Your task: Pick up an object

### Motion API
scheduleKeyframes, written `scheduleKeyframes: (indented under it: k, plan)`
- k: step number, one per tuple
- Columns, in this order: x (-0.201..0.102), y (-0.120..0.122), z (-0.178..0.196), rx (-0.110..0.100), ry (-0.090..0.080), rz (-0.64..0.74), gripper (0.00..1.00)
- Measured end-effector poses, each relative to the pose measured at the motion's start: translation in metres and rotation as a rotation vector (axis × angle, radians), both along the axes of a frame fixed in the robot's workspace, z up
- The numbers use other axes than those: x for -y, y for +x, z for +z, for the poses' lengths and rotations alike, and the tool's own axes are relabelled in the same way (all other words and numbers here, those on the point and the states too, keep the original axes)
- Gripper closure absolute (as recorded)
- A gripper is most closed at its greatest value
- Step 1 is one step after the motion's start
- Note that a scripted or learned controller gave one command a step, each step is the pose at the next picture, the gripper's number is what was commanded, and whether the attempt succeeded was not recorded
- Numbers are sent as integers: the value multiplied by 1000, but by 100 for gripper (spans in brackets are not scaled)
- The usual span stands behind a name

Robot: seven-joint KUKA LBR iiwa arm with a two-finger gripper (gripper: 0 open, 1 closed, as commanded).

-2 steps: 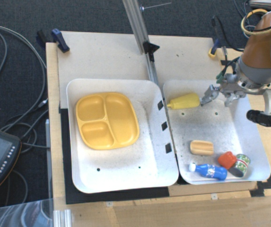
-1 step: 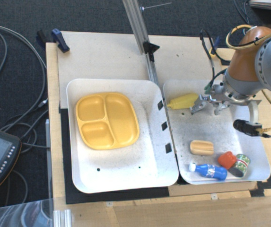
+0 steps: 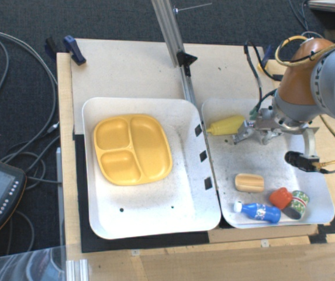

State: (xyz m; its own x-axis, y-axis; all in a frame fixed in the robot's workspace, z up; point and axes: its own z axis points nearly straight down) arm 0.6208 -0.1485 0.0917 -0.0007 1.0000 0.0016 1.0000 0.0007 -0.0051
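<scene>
Two white bins side by side on the bench. Left bin [image 3: 97,215] holds a yellow divided plate [image 3: 133,149], three compartments, lying flat toward the bin's far-left part. Right bin [image 3: 225,174] holds the loose objects. Yellow banana-like piece [image 3: 225,124] lies at the far-left of the right bin, close to the divider between bins. Tan bread-like block [image 3: 249,182] sits mid-bin, nearer the front. Blue and white bottle [image 3: 258,212] lies on its side at the near edge. Red piece [image 3: 280,197] just right of the bottle, touching or nearly touching a green patterned can [image 3: 299,202] at the near-right corner.

Arm enters from the right, orange band [image 3: 299,78] above the wrist. Gripper [image 3: 255,130] is low over the far part of the right bin, just right of the banana piece, tip near its right end. Jaw state: cannot tell, fingers too small and cluttered to read. Nothing visibly between them.

Metal pole [image 3: 167,22] rises from the far side, between the bins. Blue clamp [image 3: 73,48] at the bench's far-left corner.
</scene>
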Motion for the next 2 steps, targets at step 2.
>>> scheduleKeyframes:
  k: [2]
  plan:
    - [5,-3,60,11,-3,-1,100]
